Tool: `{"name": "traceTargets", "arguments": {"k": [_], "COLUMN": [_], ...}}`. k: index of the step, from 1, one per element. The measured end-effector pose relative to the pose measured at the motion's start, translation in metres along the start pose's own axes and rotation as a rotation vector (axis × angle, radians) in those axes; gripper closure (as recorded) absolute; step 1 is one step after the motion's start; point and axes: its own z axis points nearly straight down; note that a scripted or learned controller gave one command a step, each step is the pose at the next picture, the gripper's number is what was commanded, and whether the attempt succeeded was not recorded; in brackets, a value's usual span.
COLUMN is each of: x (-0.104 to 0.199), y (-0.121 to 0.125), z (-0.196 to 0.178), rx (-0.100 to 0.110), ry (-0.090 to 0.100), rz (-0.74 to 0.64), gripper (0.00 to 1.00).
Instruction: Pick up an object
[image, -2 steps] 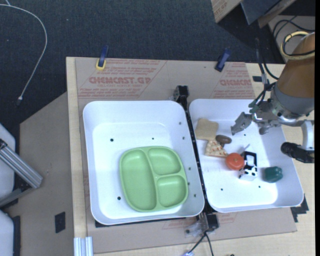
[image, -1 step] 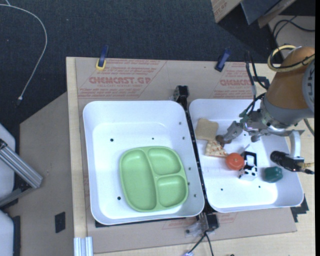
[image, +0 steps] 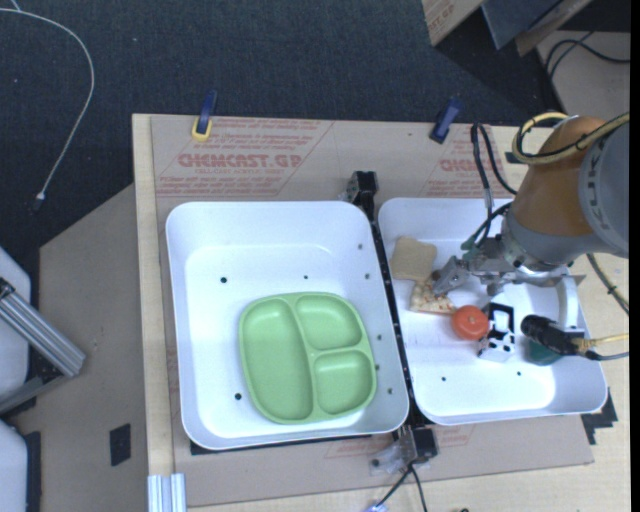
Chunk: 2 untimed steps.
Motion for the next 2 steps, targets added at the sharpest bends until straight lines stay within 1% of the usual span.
{"name": "traceTargets", "arguments": {"k": [1,2], "x": [0.001,0.002], "y": [0.003,0.006], "z": [0.018,0.005], "rx": [-0.011,-0.021], "ry": [0.001,0.001], "rz": [0.0,-0.002], "gripper": [0.0,1.0]}}
